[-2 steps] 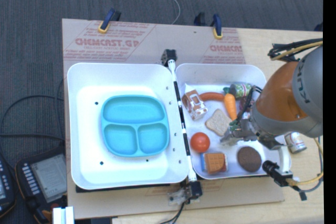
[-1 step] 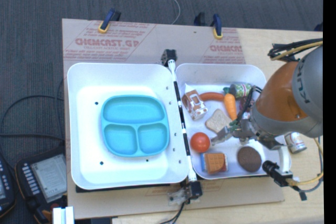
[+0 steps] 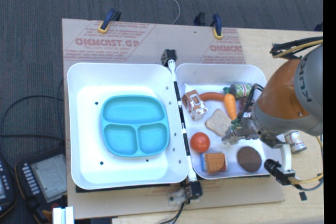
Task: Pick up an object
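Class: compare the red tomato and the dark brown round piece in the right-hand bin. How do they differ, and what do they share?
The tomato is bright red; the brown round piece is dark, dull brown. The tomato looks ball-shaped and glossy, the brown piece flatter and matt. The tomato lies left of the waffle square, the brown piece right of it. Both are round and lie in the right bin.

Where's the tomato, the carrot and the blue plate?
tomato (image 3: 200,141), camera view, middle of its red top.
carrot (image 3: 230,106), camera view, middle of its orange body.
blue plate (image 3: 135,125), camera view, the ridge between its compartments.
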Tool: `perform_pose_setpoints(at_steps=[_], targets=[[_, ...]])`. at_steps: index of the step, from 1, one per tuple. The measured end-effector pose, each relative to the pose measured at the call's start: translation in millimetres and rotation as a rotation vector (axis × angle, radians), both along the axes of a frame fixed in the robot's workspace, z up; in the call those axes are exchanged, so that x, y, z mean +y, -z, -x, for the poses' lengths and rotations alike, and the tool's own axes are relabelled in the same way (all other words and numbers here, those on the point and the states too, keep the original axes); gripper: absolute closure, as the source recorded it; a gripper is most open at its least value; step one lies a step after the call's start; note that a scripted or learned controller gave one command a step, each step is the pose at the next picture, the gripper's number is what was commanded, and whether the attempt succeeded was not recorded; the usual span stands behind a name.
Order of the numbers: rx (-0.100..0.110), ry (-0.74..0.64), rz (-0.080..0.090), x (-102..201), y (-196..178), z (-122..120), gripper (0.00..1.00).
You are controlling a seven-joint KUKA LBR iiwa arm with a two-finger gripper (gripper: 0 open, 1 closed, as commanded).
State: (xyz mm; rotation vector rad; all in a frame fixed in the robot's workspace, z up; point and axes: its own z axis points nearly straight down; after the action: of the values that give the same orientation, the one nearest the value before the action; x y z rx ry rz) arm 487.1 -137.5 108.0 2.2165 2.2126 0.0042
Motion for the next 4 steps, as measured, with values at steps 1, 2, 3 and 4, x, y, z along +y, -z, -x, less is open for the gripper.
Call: perform_pose_setpoints(at_steps=[1,2,3,4], targets=[[0.0,0.0,0.0,0.0,0.1,0.1,0.0],[0.0,0.0,0.0,0.2,-9.4,-0.4,1.0],[0.0,0.0,0.0,0.2,-9.3,-0.3,0.0],[0.0,0.0,0.0,0.5,-18.8,-0.8,1.0]])
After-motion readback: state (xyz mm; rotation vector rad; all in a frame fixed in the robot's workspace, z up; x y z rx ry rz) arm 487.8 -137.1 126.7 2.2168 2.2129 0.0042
